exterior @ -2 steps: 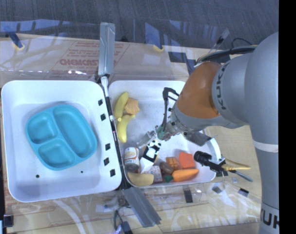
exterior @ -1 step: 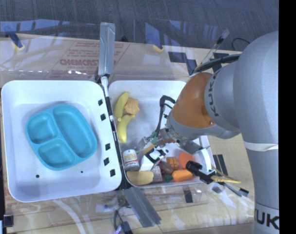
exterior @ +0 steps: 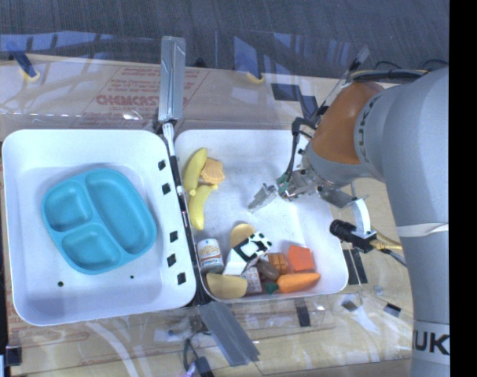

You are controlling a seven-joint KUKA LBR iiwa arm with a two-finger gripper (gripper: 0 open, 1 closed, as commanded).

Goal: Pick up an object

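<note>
The jaws (exterior: 262, 196) (open, gripping nothing) hover over bare floor in the right bin (exterior: 246, 151); bananas (exterior: 195, 187) lie at nine o'clock, the toy pile (exterior: 262, 269) at six. Descending here risks grasping nothing.

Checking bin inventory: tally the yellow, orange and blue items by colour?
Yellow: 2, the bananas
Orange: 2, the block and the carrot
Blue: 1, the divided plate
Total: 5

The bench (exterior: 81, 93), under clear sheeting, bears the left bin (exterior: 18, 210) touching the right bin (exterior: 254, 151).
</note>
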